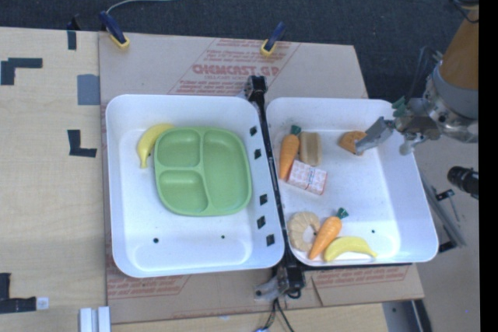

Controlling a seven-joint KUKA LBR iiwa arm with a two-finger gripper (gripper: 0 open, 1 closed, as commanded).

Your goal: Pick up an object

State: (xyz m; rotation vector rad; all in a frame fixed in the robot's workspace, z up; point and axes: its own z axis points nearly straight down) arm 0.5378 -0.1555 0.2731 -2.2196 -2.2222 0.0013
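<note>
A: Surface first? Dark carpet lay behind; the pale wooden bench (47, 190) carried a brown cardboard sheet (226, 70) held by two yellow-and-blue clamps. On it sat the left bin (124, 245) and the right bin (405, 221), touching along a black clipped seam.

B: Contents, big to small?

A: A green divided plate (204, 171) filled the left bin's middle, with a banana (148, 140) at its upper left edge. The right bin held a carrot (288, 153) beside a tan block (310, 148), a pink-white wafer block (308, 179), a pale pastry (302, 228), a second carrot (325, 235) and a second banana (350, 249).

B: The claw?

A: The arm (459, 82) was cut off at the right edge. The gripper (373, 138) hung at the right bin's upper right, its tip just beside a small orange object (352, 141). Blurred there; finger spread couldn't be made out, nor contact.
</note>
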